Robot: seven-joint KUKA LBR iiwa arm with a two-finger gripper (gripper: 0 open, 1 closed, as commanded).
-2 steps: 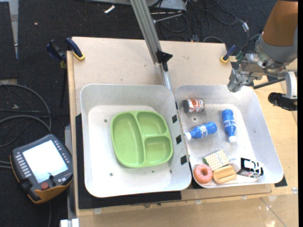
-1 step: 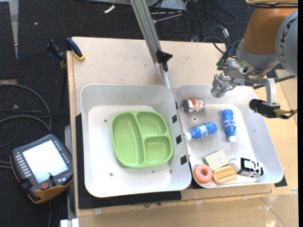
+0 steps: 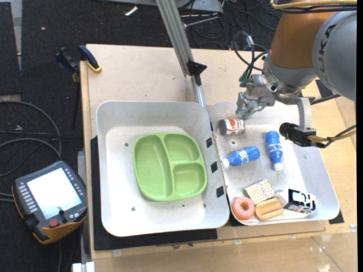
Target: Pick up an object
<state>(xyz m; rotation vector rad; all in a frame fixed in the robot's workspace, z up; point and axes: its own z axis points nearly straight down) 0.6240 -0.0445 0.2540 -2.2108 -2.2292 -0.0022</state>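
While the arm reaches in from the right, this is how it all sits:

Arm: grey KUKA with the orange band, wrist angled down over the far end of the right bin (image 3: 326,174).

Gripper (image 3: 245,111): hanging just above and a touch right of the small can, right by the bin's back-left corner. Honestly can't tell if it's spread or pressed together, too small and dark from this angle. Nothing visibly pinched in it.

Small can (image 3: 233,126): red and white, lying on its side on the bin floor just under the tool. Closest thing to it.

Blue bottle, left one (image 3: 241,157): lying down, white cap pointing at the divider between the bins.

Blue bottle, right one (image 3: 274,148): lying lengthwise, cap toward the near side, just beside the other bottle but not touching.

Near end of the right bin: pink frosted donut (image 3: 243,208), a tan bread-roll-looking thing (image 3: 269,209) just beside it, a speckled yellowish block (image 3: 259,190) behind those two, and a black and white item (image 3: 300,200) at the corner.

Left bin (image 3: 113,208): green divided tray (image 3: 170,166) sitting in the middle, three compartments.

Bench: a teach pendant (image 3: 50,200) sits off to the left on the floor.
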